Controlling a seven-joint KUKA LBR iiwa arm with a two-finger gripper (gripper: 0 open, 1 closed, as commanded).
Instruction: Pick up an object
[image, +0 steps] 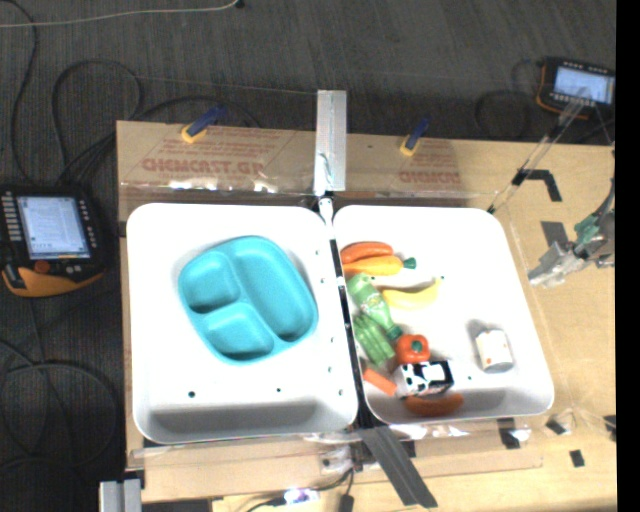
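**Lone white cup looks the easiest pick**

We judge the small white cup (493, 349), lying apart in the right bin (520, 290), light and rigid; we'd grip across its sides. The gripper (565, 258) hovers outside; its opening we cannot tell.

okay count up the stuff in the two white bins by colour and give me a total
Blue: 1, divided plate in the left bin
Orange or red: 5
Green: 2
Yellow: 1, banana
White: 1, small cup-like piece
Black and white: 1, cow toy
Total: 11, roughly; the right bin pile overlaps.
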